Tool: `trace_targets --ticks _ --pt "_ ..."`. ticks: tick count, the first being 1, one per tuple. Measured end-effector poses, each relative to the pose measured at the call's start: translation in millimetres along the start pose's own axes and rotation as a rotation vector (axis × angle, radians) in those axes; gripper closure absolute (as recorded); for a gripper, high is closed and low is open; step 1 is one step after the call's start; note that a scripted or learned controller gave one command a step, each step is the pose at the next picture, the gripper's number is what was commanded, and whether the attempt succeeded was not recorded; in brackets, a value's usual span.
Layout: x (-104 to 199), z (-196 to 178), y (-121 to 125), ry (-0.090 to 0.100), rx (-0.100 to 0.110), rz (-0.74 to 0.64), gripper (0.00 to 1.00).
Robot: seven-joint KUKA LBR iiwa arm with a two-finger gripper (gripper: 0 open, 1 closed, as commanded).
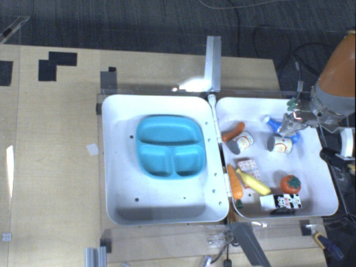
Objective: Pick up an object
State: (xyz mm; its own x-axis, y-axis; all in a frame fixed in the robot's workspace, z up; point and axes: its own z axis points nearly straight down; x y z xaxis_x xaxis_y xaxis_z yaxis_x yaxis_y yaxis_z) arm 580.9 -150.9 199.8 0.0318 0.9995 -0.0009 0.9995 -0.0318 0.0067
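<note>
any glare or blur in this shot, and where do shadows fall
Camera view: bright glare on the metal post behind the left bin; a soft shadow along that bin's near wall; the claw looks slightly blurred over the right bin; small items there are soft.

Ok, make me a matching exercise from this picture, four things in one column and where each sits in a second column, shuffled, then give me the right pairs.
Things:
1. blue divided tray
2. banana
3. tomato
4. sausage

Places:
A. right bin, near the top left corner
B. left bin, in the middle
C. right bin, low on the right side, just above a black and white box
D. right bin, lower left, beside a carrot

Pairs: 1-B, 2-D, 3-C, 4-A
</note>
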Motion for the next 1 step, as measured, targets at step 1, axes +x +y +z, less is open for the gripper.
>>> trace_targets --ticks 1 --pt "6.4 21.1 -28.4 0.000 0.002 -0.179 1.00"
